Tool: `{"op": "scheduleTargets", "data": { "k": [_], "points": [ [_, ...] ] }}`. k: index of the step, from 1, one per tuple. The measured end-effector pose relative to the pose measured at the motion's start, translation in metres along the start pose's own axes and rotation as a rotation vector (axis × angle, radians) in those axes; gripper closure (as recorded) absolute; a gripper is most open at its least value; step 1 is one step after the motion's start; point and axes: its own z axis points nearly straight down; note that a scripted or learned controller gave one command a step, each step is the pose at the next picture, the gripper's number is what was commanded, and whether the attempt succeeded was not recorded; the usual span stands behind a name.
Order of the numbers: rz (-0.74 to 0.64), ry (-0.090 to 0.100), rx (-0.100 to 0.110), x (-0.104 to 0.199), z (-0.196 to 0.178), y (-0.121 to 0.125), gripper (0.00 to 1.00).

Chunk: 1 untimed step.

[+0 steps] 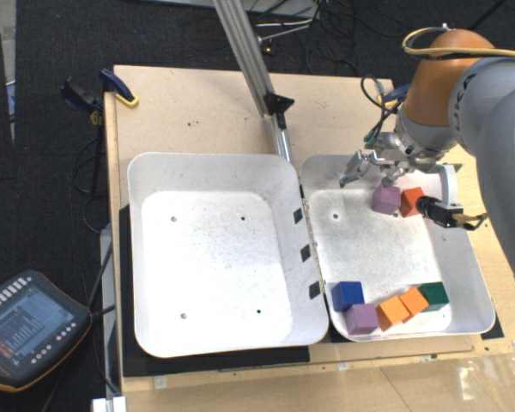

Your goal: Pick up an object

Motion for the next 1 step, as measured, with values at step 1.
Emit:
{"op": "scheduleTargets", "data": {
  "k": [1],
  "points": [
    [0.000, 0.002, 0.000, 0.0008, 0.0062, 0.0007, 0.00]
  ]
}}
